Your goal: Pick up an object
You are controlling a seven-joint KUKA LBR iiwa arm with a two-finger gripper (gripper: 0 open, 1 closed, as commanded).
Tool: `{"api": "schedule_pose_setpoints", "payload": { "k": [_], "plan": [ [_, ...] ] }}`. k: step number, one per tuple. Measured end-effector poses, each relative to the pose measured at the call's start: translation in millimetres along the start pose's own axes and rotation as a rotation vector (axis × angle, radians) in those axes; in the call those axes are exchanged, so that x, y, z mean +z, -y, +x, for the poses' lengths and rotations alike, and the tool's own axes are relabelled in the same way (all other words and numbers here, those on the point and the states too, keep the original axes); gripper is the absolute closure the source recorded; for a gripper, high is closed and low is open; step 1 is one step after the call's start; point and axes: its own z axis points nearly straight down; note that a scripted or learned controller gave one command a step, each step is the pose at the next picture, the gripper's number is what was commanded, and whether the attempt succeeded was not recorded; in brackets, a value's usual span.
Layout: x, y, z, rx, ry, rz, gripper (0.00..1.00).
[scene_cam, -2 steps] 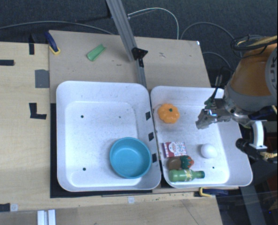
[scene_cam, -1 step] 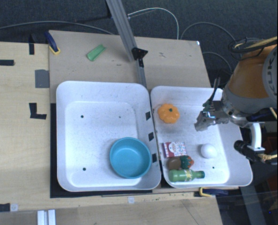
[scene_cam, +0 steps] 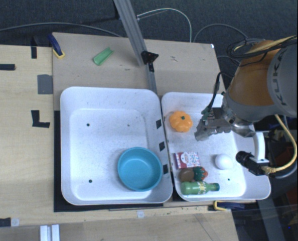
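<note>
Five loose objects lie in the right bin [scene_cam: 249, 187], any of which may serve as the object to pick. One orange pumpkin [scene_cam: 180, 121] sits near that bin's left wall, toward the far edge. One white ball [scene_cam: 222, 161] rests right of the bin's centre. One red-and-white packet [scene_cam: 187, 159] lies against the left wall in the near half; just in front of it sits one small brown-and-red toy [scene_cam: 193, 174], and in front of that again one green bottle [scene_cam: 199, 187] lies on its side along the near edge, touching or nearly touching the toy.

One gripper [scene_cam: 205, 131] hangs over the right bin, between the pumpkin and the ball and just beside the pumpkin; whether its fingers are open or closed cannot be told, and nothing is seen between them. The arm [scene_cam: 257, 87], grey with an orange band, enters from the right.

The left bin [scene_cam: 76, 102] holds one blue bowl [scene_cam: 139, 168], upright, in its near right corner. The two bins stand side by side, their inner walls touching.

On the bench [scene_cam: 79, 49], behind the left bin, lie one green block [scene_cam: 102, 56] and, at the far left corner of the board, one blue-and-yellow clip [scene_cam: 56, 45]. One grey pole [scene_cam: 131, 24] slants down to the junction of the bins' far edges.
</note>
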Motion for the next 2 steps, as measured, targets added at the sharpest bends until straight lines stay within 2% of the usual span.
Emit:
{"api": "schedule_pose_setpoints", "payload": {
  "k": [1, 2],
  "plan": [
    [3.1, -6.3, 56.1, -0.001, 0.000, 0.001, 1.00],
    [-11.0, 2.2, 111.6, -0.001, 0.000, 0.000, 1.00]
  ]
}}
